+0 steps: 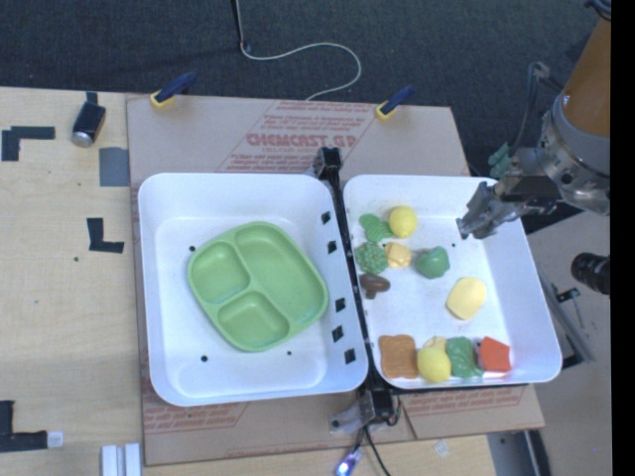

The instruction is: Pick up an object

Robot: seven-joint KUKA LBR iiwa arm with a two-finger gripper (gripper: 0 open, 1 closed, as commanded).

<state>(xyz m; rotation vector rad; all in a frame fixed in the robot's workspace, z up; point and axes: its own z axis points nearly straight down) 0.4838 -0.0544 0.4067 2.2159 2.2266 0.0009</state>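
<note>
Nearest me, along the right bin's (544, 310) front edge, sat a toast slice (398, 355), a lemon (434, 363), something green (462, 356) and an orange block (494, 354). The gripper (480, 218) hung over that bin's far right corner, nothing visibly in it; how wide it stood I couldn't tell. A yellow piece (466, 297) lay just below it, and the green tray (258, 285) lay well to its left.

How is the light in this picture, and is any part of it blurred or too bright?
Camera view: soft, even light; faint shadows beside the green tray; right bin floor slightly overexposed; toy foods a little soft; end effector dark, low in detail.
</note>
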